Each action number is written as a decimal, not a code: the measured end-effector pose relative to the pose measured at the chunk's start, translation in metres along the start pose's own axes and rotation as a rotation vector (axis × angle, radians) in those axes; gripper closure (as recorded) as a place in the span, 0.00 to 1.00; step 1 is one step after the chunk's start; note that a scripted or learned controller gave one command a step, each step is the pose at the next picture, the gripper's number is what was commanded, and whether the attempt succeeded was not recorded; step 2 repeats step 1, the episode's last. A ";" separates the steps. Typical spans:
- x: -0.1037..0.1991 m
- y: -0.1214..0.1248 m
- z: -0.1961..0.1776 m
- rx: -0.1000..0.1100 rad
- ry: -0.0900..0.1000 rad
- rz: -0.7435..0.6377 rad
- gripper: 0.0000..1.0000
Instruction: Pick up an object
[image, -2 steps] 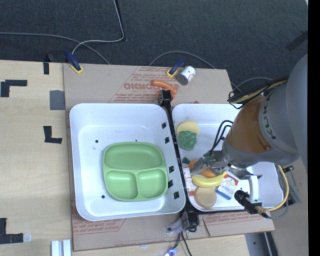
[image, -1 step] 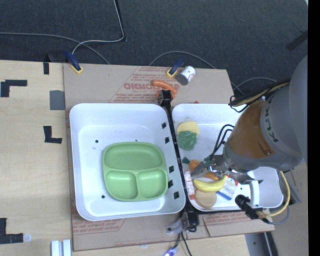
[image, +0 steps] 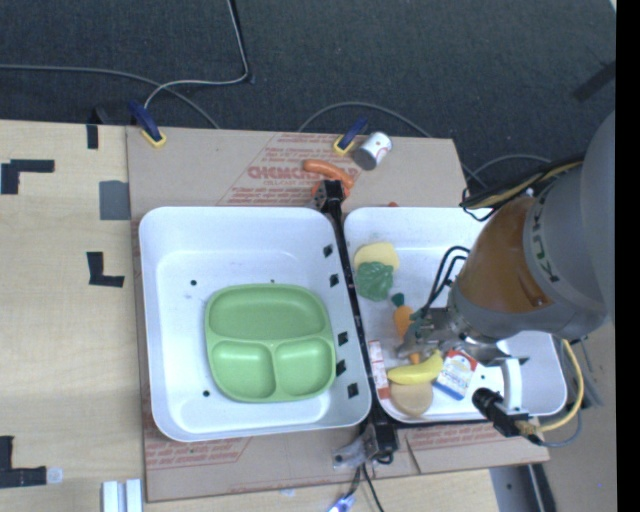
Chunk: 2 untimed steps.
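The right bin (image: 548, 378) holds several toy foods. A yellow piece (image: 376, 256) and a green piece (image: 376, 282) lie at its back left. A small orange piece (image: 401, 320) is just in front of them. Near the front left are a yellow banana (image: 415, 373), a tan round piece (image: 410, 399) and a small white, red and blue carton (image: 456, 378). My gripper (image: 421, 340) is low in this bin, just above the banana and right of the orange piece. The arm's grey and orange wrist covers the bin's right half.
The left bin (image: 170, 262) holds a green divided plate (image: 270, 340). Behind the bins, on the cardboard, are an orange tool (image: 330, 170), a silver cylinder (image: 374, 150) and two blue and yellow clamps (image: 150, 128). A black divider runs between the bins.
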<state>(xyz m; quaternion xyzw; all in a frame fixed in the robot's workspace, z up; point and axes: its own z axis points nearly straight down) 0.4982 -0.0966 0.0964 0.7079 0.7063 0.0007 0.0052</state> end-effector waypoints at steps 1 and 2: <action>0.051 0.024 -0.088 0.009 0.007 -0.004 1.00; 0.051 0.024 -0.088 0.009 0.007 -0.004 1.00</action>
